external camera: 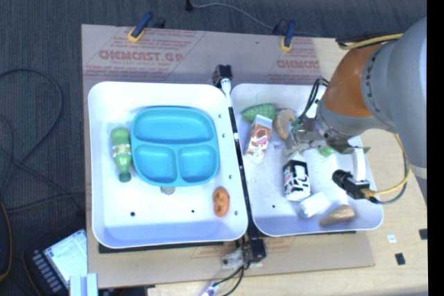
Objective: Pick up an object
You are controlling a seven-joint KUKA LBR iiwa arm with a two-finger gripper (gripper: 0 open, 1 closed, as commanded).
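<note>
My gripper [300,136] hangs low over the upper middle of the right bin [274,218], below the grey arm with its orange band [347,90]. Just left of it lie a tan round object [283,123] and a red and white carton [259,138]. A green soft item [258,111] rests at the bin's top left. Below the gripper stands a black and white can [297,179]. A white cylinder [313,204] and a brown lump [338,215] lie near the bin's front edge. The arm's wrist hides what is directly under the gripper.
The left bin [104,218] holds a blue divided tray [173,145], a green bottle [121,152] along its left side and a small orange object [220,200] at its lower right. A black rail [236,149] separates the bins. Clamps and a cable sit at the back.
</note>
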